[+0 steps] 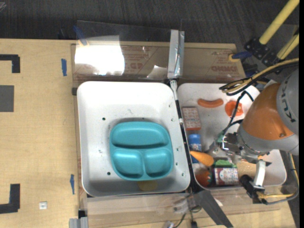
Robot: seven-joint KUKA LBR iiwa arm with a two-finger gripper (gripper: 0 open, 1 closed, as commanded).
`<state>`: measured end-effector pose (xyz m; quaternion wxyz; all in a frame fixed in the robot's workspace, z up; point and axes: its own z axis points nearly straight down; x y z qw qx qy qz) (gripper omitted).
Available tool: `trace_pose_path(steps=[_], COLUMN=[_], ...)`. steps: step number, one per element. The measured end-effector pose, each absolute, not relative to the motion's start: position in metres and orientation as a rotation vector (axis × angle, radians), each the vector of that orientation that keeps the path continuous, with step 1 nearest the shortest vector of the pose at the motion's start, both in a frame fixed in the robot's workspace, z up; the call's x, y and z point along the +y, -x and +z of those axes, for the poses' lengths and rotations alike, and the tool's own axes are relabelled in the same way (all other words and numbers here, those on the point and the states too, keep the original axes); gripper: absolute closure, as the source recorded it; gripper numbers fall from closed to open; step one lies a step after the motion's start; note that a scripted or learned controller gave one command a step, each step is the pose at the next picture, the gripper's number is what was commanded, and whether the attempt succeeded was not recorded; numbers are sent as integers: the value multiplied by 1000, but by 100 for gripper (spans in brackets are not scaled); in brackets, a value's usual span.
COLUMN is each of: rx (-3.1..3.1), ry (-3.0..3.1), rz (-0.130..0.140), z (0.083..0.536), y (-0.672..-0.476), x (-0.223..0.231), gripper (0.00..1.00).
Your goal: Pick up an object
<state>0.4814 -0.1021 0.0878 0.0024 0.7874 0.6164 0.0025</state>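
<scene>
The right bin (280, 175) holds several small objects. A sausage (210, 102) lies at the back, with a small printed box (190, 118) and a blue item (194, 140) along the left wall. An orange carrot-like piece (202, 158), a red item (202, 177) and a labelled can (225, 175) on its side lie at the front. My gripper (233, 148) hangs low over the front middle of this bin, just above the can and right of the carrot piece. The wrist and orange band (268, 118) hide what is under them.
The left bin (90, 108) bears a teal divided plate (140, 148). An orange object (232, 108) sits at the back of the right bin beside black cables. A metal divider (175, 56) stands behind the bins. Wooden bench lies to the left.
</scene>
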Motion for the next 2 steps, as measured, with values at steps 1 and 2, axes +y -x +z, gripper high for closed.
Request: trace_pose_path(steps=[1,2], rx=[1927,2045], ry=[-2468,-2382], rz=[15,4], z=[99,186], y=[-483,-481], x=[-102,-78], gripper=[100,100])
